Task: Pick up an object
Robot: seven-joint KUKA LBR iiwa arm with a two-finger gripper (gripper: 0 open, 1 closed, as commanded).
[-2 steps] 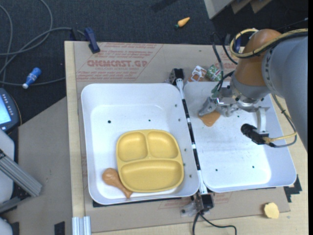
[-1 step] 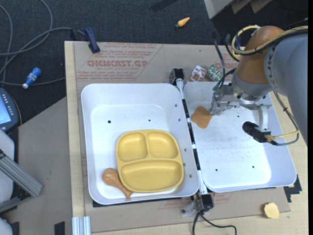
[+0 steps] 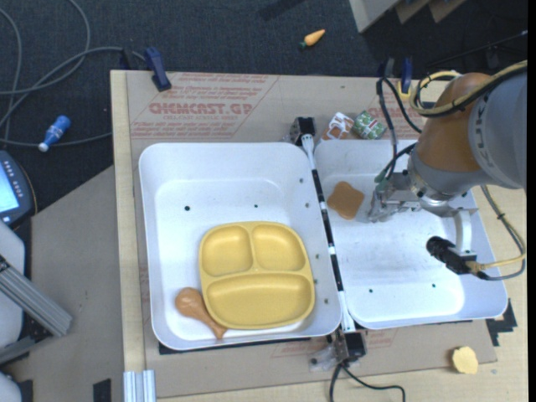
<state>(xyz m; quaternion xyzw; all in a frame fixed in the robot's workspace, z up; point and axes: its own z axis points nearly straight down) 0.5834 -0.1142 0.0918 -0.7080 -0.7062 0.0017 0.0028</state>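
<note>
White bins, yellow tray, brown and orange odds and ends

At the frame's middle, two white bins [image 3: 167,182] dotted with small dark spots sit on a tan cardboard sheet [image 3: 209,99] printed in faded red lettering. The left one carries a pale yellow divided tray [image 3: 255,275] and an orange-tan toy drumstick [image 3: 197,306]; the right one holds a flat brown piece [image 3: 345,199]. At right, the arm [image 3: 502,132] is grey with an orange band [image 3: 448,128]. The floor is dark grey carpet, with a blue and white bottle [image 3: 54,131] at upper left, a small orange piece [image 3: 313,37] at top, a blue clamp [image 3: 156,68], and a yellow lump [image 3: 464,359] at lower right.
</note>
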